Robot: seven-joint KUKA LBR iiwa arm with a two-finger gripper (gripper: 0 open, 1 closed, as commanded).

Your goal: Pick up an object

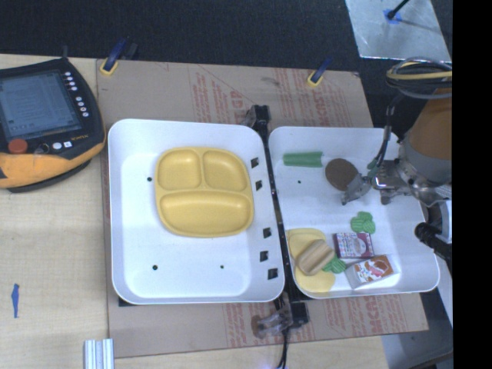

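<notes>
The arm [430,141] reaches in over the right bin [307,198], and the tool [369,191] sits low near that bin's upper middle, its two grey fingers spread apart, with nothing between them. Just beside the left finger lies a brown disc [339,172], close but apparently not gripped. This looks like the approach step: the tool is down among the objects, but no grasp is made yet. Plenty of candidates in this bin: a green stick [302,159] toward the back, a small green piece [363,223] just in front of the tool, a bun [311,255] on a yellow plate [298,241], a box [354,245] and a packet [370,268] near the front. The left bin [131,229] holds a yellow divided tray [204,191]. The next move calls for setting the open fingers either side of one object, probably the disc or the green piece, then closing squarely and lifting straight up without nudging the neighbours.
</notes>
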